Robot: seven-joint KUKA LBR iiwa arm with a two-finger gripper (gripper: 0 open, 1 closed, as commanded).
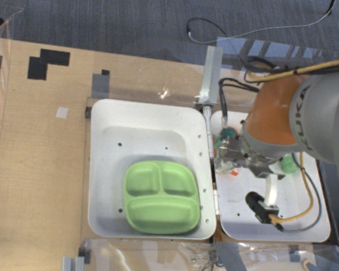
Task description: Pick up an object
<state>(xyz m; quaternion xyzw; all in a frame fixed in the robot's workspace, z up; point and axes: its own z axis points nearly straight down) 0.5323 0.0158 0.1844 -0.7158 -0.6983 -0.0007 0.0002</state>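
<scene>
**Presently: gripper low over the right bin, small pieces close by**

Two white bins are set side by side on the bench (32,168). The left bin (141,130) is largely taken up by a green plate (162,197), laid flat towards its near wall. The right bin (236,216) is overhung by the grey arm (311,114), and the gripper (233,156) is seen close to the wall shared by the bins. Whether it is apart or together cannot be told, since it is covered from above. A small green piece (288,165) is found on the gripper's far side from the plate, partly hidden. A tiny red piece (235,173) lies just beside the gripper, towards the near wall, and is judged the nearest candidate.
</scene>
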